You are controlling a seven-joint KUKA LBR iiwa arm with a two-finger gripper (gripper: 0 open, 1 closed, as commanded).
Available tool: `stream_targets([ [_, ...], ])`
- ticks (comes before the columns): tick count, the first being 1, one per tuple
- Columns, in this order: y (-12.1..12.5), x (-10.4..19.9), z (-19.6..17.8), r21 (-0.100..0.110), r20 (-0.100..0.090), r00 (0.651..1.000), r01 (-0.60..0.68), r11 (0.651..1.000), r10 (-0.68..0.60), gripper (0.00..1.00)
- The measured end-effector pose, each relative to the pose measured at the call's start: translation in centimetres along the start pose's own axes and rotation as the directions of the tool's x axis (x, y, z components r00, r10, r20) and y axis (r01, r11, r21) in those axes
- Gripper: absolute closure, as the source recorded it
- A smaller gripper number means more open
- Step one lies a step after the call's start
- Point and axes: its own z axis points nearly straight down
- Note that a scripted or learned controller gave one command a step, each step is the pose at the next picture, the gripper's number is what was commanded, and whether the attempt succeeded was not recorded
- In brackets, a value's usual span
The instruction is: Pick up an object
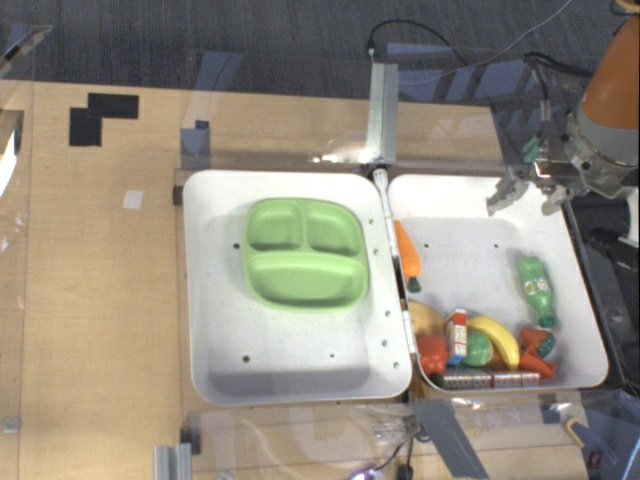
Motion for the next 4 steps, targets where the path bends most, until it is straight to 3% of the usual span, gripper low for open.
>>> stream_targets([
  [1, -1.5, -5.5, 6.1, -0.002, 0.001, 1.0, 0.022, 1.0, -0.022, 0.0],
  [2, -3.6, -6.8, 12.7, -0.003, 0.0, 0.997, -0.073, 0.997, 0.073, 0.0],
  [3, -1.5, -6.5, 16.4, -0.005, 0.0, 0.999, -0.05, 0.999, 0.05, 0.0],
  [4, -4.5, -6.3, 16.7, -0.011, 0.002, 1.0, 0.026, 1.0, -0.026, 0.0],
])
